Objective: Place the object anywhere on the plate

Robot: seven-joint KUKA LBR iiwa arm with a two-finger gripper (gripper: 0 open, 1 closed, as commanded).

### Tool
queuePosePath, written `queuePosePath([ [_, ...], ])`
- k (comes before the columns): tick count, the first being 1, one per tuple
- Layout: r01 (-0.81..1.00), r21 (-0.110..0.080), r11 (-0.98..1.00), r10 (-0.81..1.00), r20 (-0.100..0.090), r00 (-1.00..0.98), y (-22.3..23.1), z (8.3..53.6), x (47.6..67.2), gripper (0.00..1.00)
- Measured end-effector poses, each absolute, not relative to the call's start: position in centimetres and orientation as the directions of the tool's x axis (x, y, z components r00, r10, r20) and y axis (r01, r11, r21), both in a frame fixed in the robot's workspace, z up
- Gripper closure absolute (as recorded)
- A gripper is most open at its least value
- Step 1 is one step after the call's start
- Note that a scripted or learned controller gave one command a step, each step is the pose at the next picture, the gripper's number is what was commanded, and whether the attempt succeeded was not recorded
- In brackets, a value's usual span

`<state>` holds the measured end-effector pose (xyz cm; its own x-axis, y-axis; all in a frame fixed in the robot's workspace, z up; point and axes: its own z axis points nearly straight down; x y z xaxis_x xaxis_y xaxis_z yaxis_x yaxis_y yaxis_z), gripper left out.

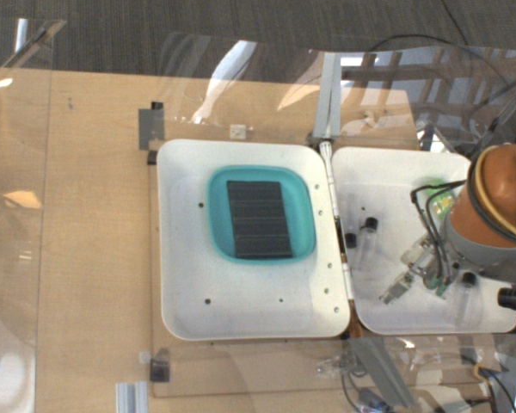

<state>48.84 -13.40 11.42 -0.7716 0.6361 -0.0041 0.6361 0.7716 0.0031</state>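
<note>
1. The dark grey ridged rectangular block (259, 218) is lying flat on the teal rounded-square plastic plate (304, 216), inside its rim and covering most of the middle. Judging from this, the task's thing is already sitting where it should.
2. The plate is resting in the left shallow white bin (241, 304), toward the far half.
3. The grey arm with the orange band (497, 198) is reaching into the right shallow white bin (387, 175). Its two-finger gripper (397, 289) is hanging low over the bin floor, well apart from the plate.
4. Jaw state: cannot tell, as cables and glare are hiding it. Nothing is visibly pinched.
5. Two small dark items (370, 224) are lying near the bins' shared wall, too small to identify.
6. Judgement: the placing looks done, and the arm is parking clear of the plate.
</note>
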Motion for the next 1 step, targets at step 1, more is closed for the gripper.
queuePosePath([
  [1, 0.288, 0.003, 0.958, 0.288, -0.01, -0.958, -7.44, 26.09, 48.98, 0.0],
])
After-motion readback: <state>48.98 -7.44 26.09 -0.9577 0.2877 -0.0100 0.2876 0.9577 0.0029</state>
